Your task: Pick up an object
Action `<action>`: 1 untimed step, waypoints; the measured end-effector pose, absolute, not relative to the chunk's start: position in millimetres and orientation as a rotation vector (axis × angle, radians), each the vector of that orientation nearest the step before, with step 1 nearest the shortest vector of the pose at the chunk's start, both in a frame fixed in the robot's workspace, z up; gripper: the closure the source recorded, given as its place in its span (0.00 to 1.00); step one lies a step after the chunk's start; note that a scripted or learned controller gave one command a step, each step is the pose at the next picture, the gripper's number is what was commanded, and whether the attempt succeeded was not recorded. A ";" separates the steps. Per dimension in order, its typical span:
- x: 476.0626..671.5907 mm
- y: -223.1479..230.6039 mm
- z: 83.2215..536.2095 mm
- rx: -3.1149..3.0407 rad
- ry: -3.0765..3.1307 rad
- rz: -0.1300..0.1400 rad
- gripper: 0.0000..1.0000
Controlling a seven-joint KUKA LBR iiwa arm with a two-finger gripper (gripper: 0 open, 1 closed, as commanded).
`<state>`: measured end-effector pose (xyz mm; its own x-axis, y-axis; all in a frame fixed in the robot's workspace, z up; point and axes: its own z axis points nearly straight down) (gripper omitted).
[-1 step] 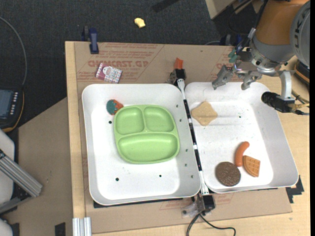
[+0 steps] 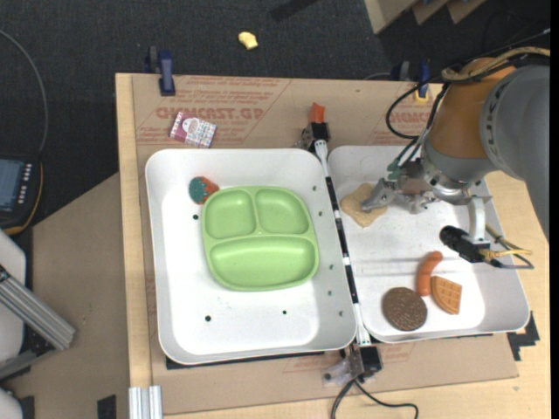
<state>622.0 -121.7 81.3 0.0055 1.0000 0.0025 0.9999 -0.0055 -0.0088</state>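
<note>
The claw [image 2: 393,201] is low in the right bin [image 2: 507,308], in its far left part, at the end of the grey arm [image 2: 515,120] with the orange band that comes in from the right. From this angle I cannot tell whether the claw is spread or pressed together, and nothing can be seen pinched in it. Its left side lies over the right edge of a tan bread-like piece [image 2: 358,209]; whether it touches the piece cannot be told.

That tan piece lies flat on the bin floor, close beside the wall shared with the left bin [image 2: 166,234]. Its outline is roughly a diamond with no clear long axis; one corner points toward the bin's far wall.

Nearer the camera in the same bin, an orange sausage [image 2: 427,273] lies with its long axis running almost near-to-far, the far end leaning slightly right. A waffle piece [image 2: 446,294] sits just beside it on the right, and a round brown cookie [image 2: 405,309] lies just to its near left.

The left bin bears a green divided plate [image 2: 259,236], with a small red and teal thing [image 2: 203,188] at its far left corner. On the surface [image 2: 253,103] behind that bin lies a small pink and white packet [image 2: 192,129].
</note>
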 end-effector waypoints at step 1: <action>559.4 -160.0 87.0 -2.229 -2.216 -0.002 0.00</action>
<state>559.4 -160.0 87.0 0.0060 1.0000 -0.0005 1.0000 -0.0060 0.0022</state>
